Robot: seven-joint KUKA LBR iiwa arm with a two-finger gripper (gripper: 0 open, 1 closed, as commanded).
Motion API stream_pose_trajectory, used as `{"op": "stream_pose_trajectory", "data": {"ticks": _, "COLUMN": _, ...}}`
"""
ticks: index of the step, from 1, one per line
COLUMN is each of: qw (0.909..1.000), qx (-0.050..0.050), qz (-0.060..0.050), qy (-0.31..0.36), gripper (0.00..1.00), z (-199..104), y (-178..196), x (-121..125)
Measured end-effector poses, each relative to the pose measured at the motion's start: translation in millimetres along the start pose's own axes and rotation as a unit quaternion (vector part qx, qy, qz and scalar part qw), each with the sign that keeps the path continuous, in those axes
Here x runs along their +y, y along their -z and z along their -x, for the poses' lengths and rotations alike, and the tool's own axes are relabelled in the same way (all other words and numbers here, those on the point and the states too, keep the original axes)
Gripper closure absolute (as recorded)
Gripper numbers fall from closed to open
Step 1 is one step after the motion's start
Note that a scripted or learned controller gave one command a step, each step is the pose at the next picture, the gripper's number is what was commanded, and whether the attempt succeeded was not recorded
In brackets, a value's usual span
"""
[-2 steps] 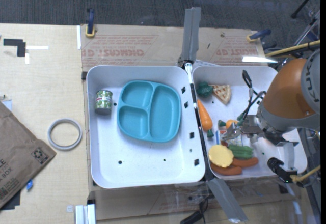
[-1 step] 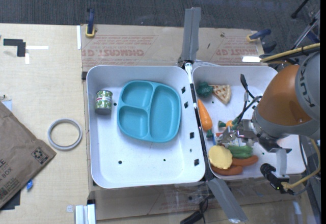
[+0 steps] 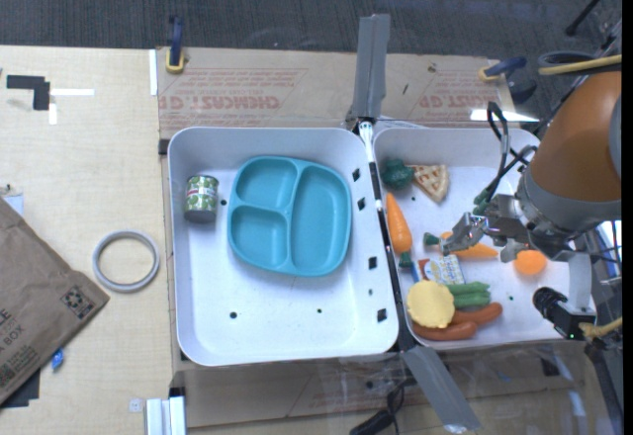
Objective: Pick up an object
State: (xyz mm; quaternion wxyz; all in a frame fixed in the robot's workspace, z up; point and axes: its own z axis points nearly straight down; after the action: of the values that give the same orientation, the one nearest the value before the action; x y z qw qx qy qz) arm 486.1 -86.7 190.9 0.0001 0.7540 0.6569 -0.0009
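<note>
My gripper (image 3: 472, 229) hangs low over the middle of the right bin (image 3: 465, 148), with the grey arm and its orange band coming in from the right. Just under it lies a small orange piece (image 3: 475, 250), partly hidden by the gripper. Around it are a long orange carrot (image 3: 398, 221), a pizza slice (image 3: 431, 181), a dark green broccoli (image 3: 397, 172), an orange ball (image 3: 531, 263), a printed packet (image 3: 445, 271), a yellow round toy (image 3: 431, 304), a green pod (image 3: 471, 294) and a red sausage (image 3: 461, 325).
The left bin (image 3: 198, 314) holds a blue divided plate (image 3: 291, 216) and a small green-labelled can (image 3: 201, 197) near its left wall. A tape ring (image 3: 126, 259) and a brown cardboard box (image 3: 35, 304) lie on the bench to the left.
</note>
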Motion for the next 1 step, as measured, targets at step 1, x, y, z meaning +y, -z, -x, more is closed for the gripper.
{"op": "stream_pose_trajectory", "data": {"ticks": 1, "qw": 0.9991, "qx": 0.000, "qz": 0.000, "qy": 0.042, "gripper": 0.00, "z": 18.6, "y": -90.1, "x": 71.2}}
